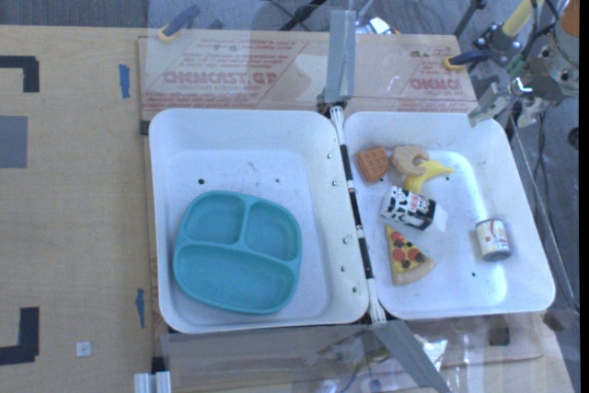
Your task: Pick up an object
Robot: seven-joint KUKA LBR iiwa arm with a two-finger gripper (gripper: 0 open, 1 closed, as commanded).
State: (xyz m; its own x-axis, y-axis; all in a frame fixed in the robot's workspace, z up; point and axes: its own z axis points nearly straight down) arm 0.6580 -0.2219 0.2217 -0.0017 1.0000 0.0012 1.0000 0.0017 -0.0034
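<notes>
two white bins (317, 129) sit side by side on a tan bench (74, 198).

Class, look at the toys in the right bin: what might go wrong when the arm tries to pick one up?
1. The waffle, bagel and banana lie crowded together, so the fingers may likely catch two or nudge a neighbour.
2. The can lies on its side and might roll away.
3. The pizza slice lies flat, offering little to grip.
</notes>
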